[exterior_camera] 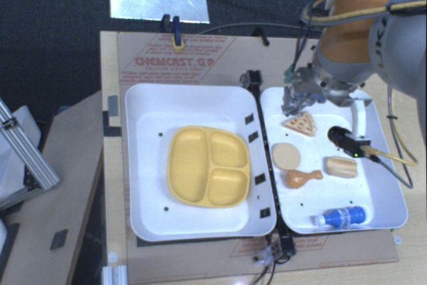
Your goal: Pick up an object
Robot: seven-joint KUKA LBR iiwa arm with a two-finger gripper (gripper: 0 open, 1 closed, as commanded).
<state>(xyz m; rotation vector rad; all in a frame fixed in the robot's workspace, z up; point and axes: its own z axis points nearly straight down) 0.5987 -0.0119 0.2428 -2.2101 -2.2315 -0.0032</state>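
End effector point(291, 105) hovers just beside pizza slice point(299, 123) in right bin point(393, 210), finger state unclear, cannot tell; flat slice near the wall risks a missed grasp

Yellow divided plate point(207, 165) in left bin point(143, 143)

arm point(393, 23) cut off at right edge
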